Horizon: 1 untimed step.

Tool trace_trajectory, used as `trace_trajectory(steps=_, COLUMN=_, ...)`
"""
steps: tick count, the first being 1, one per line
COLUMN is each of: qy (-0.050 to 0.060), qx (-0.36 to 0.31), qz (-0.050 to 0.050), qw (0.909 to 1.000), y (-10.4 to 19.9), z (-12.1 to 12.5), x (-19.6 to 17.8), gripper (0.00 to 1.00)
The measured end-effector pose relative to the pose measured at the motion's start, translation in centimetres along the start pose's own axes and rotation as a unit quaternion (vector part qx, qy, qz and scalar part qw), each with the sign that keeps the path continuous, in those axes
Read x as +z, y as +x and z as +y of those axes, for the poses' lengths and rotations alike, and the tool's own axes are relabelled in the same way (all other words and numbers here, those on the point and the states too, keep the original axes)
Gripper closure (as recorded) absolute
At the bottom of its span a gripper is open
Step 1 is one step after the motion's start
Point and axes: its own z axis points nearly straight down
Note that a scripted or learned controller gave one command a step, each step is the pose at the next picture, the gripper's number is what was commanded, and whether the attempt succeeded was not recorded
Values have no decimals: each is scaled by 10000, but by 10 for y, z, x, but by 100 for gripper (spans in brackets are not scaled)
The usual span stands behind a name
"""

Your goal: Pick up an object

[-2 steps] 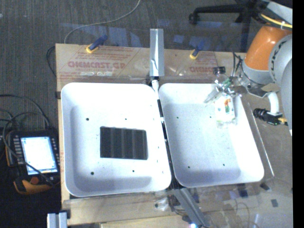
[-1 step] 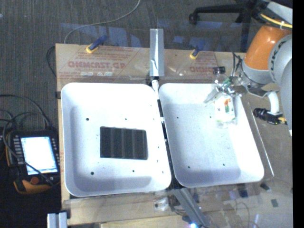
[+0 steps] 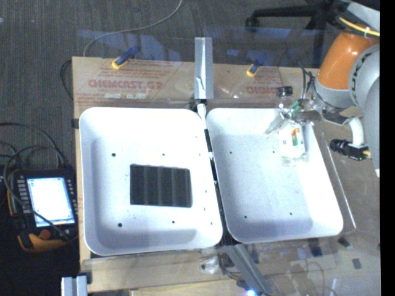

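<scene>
Dark ribbed panel [image 3: 160, 185] in left bin [image 3: 99, 128]

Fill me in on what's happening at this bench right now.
A grey arm with an orange band reaches in from the right, and its pincer is over the upper right part of the right bin. The only object to pick, a dark ribbed rectangular thing, lies flat in the middle of the left bin, well away from the pincer and untouched.
</scene>
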Motion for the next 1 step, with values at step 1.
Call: trace_trajectory(steps=1, qy=51, qx=-166, qz=54, qw=9998, y=-4, z=4, x=1, gripper=0)
